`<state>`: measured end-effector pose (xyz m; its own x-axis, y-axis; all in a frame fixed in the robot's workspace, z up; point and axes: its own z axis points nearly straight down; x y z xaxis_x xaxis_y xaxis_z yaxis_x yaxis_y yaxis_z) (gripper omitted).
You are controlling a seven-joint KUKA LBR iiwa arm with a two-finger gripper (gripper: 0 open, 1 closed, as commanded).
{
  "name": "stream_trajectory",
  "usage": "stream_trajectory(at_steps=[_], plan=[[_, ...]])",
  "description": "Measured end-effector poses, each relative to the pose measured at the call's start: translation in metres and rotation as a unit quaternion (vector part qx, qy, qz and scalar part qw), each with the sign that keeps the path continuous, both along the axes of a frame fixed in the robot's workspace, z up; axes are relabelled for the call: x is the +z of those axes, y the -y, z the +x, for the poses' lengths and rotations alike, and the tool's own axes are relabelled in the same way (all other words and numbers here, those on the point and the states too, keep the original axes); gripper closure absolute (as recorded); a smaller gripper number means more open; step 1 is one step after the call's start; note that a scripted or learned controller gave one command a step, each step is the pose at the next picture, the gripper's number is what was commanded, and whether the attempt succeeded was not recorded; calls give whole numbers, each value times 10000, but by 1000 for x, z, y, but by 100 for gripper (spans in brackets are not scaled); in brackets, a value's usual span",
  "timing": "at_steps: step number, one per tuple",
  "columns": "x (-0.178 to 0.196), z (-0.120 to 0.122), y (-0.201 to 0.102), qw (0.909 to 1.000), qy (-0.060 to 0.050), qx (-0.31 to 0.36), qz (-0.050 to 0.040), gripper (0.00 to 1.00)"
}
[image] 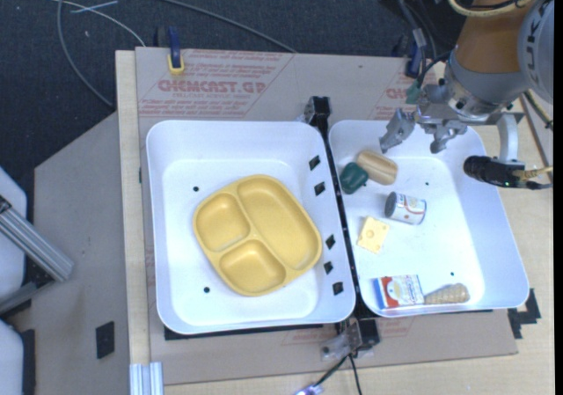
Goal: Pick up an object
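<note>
Arm poised over the far edge of the right bin, nothing in its grasp.

The left bin (167, 208) holds a yellow divided plate (256, 233), lying flat near its middle. In the right bin (493, 235) a green object (354, 177) touches a tan cylinder (376, 167) at the far left; nearer lie a small can (405, 208) on its side, a yellow cheese wedge (375, 234), a red-and-white carton (398, 290) and a cone (447, 295). The gripper (419, 131) hangs above the bin's far rim, its fingers spread apart and holding nothing, near the tan cylinder but clear of it.
</note>
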<state>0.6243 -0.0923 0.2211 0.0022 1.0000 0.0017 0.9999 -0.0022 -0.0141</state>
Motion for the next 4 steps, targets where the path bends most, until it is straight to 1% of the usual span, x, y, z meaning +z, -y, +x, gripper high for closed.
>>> stream_trajectory(at_steps=[1, 2, 3, 4], plan=[[7, 3, 0, 10000, 64, 12, -7, 0], [-37, 7, 5, 10000, 45, 10, -4, 0], [-81, 4, 10, 10000, 44, 8, -3, 0], [-111, 6, 16, 9999, 106, -10, -50, 0]])
